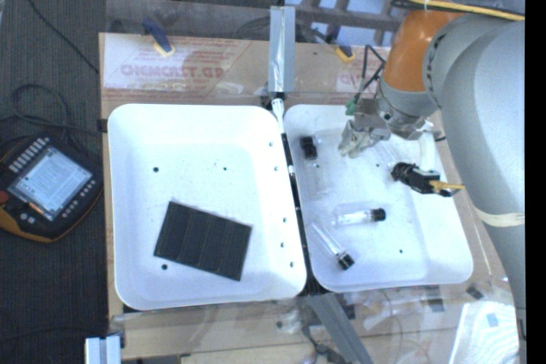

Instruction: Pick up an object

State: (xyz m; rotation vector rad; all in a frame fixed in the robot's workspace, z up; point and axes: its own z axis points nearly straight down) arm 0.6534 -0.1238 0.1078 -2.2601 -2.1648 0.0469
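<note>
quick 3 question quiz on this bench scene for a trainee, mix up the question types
1. True or false: the flat dark rectangular panel lies in the left white bin.
2. Which bin is the gripper above? A left, B right white bin.
3. Fill in: the two clear plastic tubes with black caps lie in the ___ bin.

Key: 1 true. 2 B. 3 right.
</note>
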